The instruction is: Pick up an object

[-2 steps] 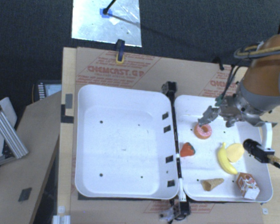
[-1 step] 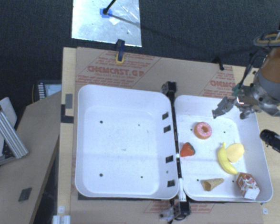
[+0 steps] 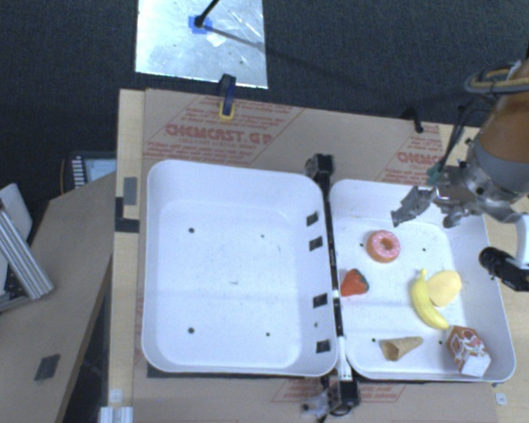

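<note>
end effector (image 3: pixel 427 208): fingers spread, holding nothing | donut (image 3: pixel 384 246): just below-left, apart

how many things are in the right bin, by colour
pink: 1, the doughnut
red: 1, the strawberry
yellow: 2, the banana and the lemon
tan: 1, the cone
red-brown and white: 1, the small box
total: 6, all in the right bin
</note>
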Controlling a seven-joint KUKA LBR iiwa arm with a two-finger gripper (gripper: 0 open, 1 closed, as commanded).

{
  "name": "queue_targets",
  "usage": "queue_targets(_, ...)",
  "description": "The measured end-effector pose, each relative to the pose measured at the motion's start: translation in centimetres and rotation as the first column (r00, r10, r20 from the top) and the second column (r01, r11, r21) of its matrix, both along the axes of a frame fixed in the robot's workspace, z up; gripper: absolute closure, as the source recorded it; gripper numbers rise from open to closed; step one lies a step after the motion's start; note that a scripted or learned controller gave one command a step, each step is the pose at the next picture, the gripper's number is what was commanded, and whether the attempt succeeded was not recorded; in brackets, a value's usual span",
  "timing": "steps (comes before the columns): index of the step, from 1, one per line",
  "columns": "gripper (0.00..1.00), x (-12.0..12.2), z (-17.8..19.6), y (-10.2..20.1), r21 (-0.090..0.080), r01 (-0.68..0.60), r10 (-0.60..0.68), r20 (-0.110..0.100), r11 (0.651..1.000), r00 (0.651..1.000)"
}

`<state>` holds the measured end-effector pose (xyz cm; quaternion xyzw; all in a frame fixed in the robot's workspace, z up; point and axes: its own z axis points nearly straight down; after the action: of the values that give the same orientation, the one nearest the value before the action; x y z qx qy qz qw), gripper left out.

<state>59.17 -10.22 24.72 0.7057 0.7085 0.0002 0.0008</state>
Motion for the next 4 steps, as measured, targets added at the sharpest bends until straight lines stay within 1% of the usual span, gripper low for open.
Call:
queue_targets(1,0.00,0.3,-2.2,-1.1,-0.001,0.003,-0.003,-0.001,1.000,1.000)
queue_targets(2,0.00,0.8,-3.3,-4.9,-0.001,0.005,-0.005,0.002,1.000,1.000)
queue_targets(3,0.00,0.3,-2.7,-4.2,0.000,0.001,-0.001,0.001,1.000,1.000)
queue_targets(4,0.00,0.5,-3.5,-1.9,0.000,-0.002,0.002,0.000,1.000,1.000)
